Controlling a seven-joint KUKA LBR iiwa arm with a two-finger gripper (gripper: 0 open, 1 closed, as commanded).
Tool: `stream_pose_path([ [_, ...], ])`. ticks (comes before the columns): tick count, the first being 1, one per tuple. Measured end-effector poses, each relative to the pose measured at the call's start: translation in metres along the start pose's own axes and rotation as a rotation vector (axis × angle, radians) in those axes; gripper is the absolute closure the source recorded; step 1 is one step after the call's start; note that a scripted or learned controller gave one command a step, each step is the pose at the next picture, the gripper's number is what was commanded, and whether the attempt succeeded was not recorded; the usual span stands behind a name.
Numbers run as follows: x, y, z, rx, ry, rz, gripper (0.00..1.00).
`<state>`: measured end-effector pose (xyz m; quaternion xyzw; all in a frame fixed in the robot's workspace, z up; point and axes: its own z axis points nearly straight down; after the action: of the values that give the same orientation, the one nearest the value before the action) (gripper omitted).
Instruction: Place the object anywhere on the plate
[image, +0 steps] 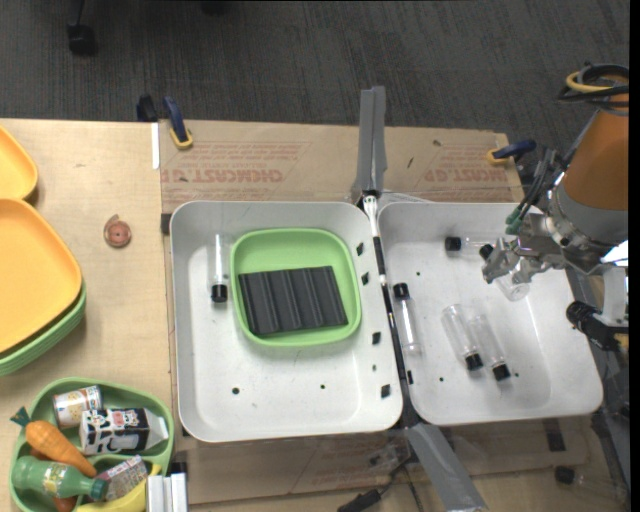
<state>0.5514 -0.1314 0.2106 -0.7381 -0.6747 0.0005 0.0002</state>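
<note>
The arm (600, 170) is reaching in over the right bin (560, 400), and the pincer (508, 268) is hovering above that bin's upper half, close to its far right side. Something clear and small seems to be sitting at the pincer tip, possibly a vial, but whether the pincer is clamped on it, or standing apart or together, cannot be told from this slant.

Two clear vials (472, 340) with black caps are lying on the right bin's floor, just below and to the left of the pincer, their long axes running diagonally from upper left to lower right, caps toward the lower right. Another vial (406, 320) is resting along the right bin's left wall, and a loose black cap (453, 243) is lying left of the pincer.

The plate (245, 250), green with a dark ribbed pad (295, 300) on it, is sitting in the left bin (200, 400), well to the left of the pincer, across the divider. One vial (218, 268) is lying just left of the plate, upright in the view.

The coming move is likely turning on that leftward span: whatever is carried must be crossing the divider to reach the plate.
</note>
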Motion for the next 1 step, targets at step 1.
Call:
stream_pose_path([
  [1,-0.0001,0.0,-0.0001,0.0,0.0,0.0,0.0],
])
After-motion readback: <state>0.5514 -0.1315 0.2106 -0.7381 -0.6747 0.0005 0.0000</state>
